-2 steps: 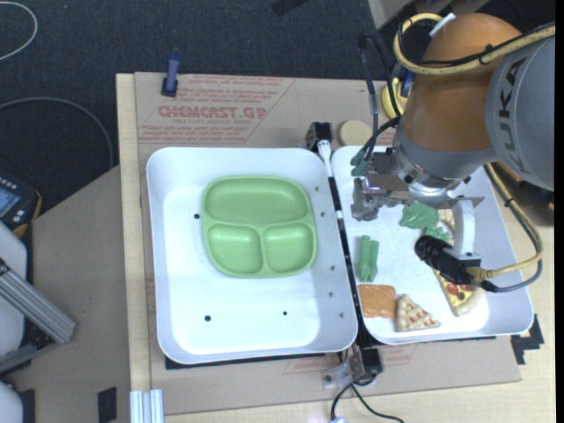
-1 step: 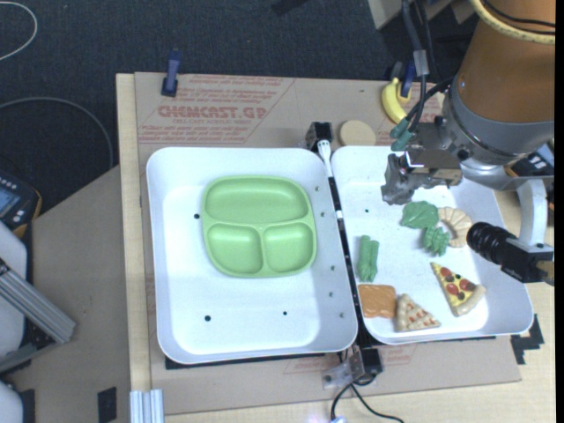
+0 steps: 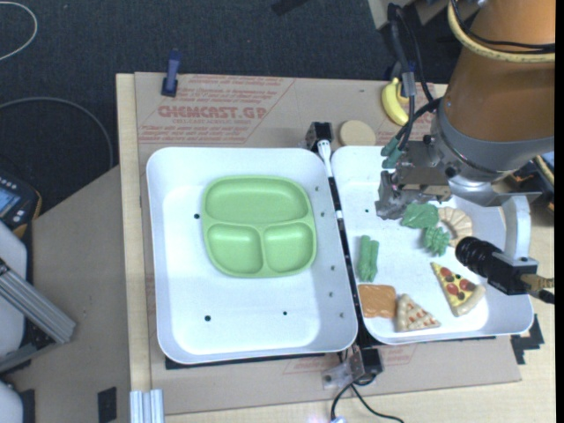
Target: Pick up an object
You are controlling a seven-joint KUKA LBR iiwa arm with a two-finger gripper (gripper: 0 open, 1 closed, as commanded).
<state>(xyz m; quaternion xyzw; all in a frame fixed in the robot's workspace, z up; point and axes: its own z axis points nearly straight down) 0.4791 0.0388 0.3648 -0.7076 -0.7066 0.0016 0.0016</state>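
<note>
My gripper [image 3: 398,203] hangs low over the upper part of the right bin [image 3: 352,170], just left of a green leafy toy [image 3: 422,215], and looks to be touching it. A second green leafy piece [image 3: 434,240] lies just below that. Further down are a green bean pod [image 3: 367,257], an orange toast slice [image 3: 379,300] and two pizza slices [image 3: 415,314] [image 3: 459,287]. A tan ring-shaped biscuit [image 3: 457,224] is partly hidden behind the leafy toys.
The left bin [image 3: 176,263] holds a green divided plate [image 3: 259,225]. A black cylinder on a bracket [image 3: 486,261] juts over the right bin's right side. A yellow item [image 3: 394,100] and a tan disc [image 3: 357,133] lie on the bench behind the bins.
</note>
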